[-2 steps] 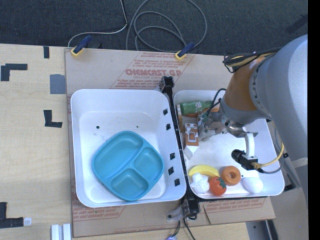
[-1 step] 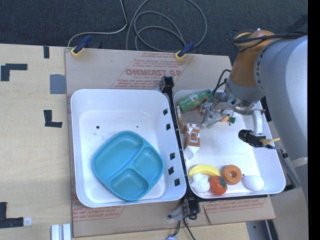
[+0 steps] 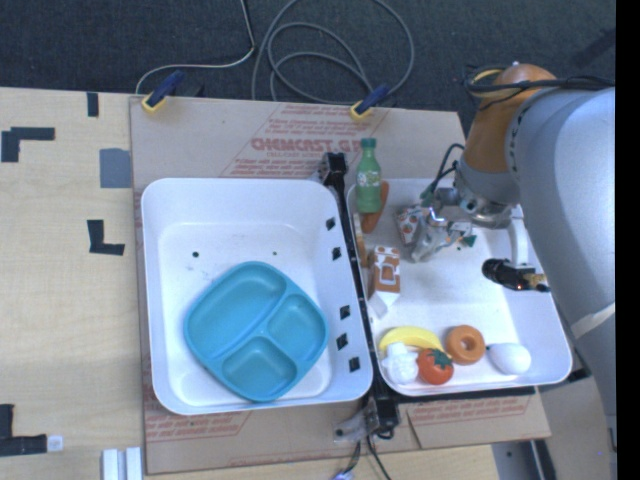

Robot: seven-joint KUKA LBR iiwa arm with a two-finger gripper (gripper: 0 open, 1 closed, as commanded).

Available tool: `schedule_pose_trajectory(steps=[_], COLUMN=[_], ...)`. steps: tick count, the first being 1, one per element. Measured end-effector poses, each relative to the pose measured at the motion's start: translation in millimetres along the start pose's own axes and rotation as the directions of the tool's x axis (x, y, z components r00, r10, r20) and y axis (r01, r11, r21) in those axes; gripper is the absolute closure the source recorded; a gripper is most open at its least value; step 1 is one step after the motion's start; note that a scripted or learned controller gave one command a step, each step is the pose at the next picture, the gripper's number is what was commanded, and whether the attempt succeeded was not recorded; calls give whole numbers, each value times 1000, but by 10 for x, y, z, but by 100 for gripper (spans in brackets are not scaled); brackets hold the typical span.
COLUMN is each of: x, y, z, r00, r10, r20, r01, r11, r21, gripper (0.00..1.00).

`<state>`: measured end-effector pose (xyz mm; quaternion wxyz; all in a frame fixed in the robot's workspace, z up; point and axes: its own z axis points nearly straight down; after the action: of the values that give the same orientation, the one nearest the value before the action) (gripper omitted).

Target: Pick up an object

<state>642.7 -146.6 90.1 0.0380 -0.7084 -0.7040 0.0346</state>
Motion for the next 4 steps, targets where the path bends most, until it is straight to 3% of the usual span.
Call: schedule_pose_trajectory(steps=[1,2,3,4], x=[207,510,-87,229], y=[263,270,139,217], z=[33,35,33,29], r00=[1000,1000,1000,1000], r10=[-7,-7,-5,-3], r20=[11,12,4,9], r01=[8,8,6,4], r11=[995,994,994,994], r21=[-98,-105,-108,-110], gripper=[0,0,0,0])
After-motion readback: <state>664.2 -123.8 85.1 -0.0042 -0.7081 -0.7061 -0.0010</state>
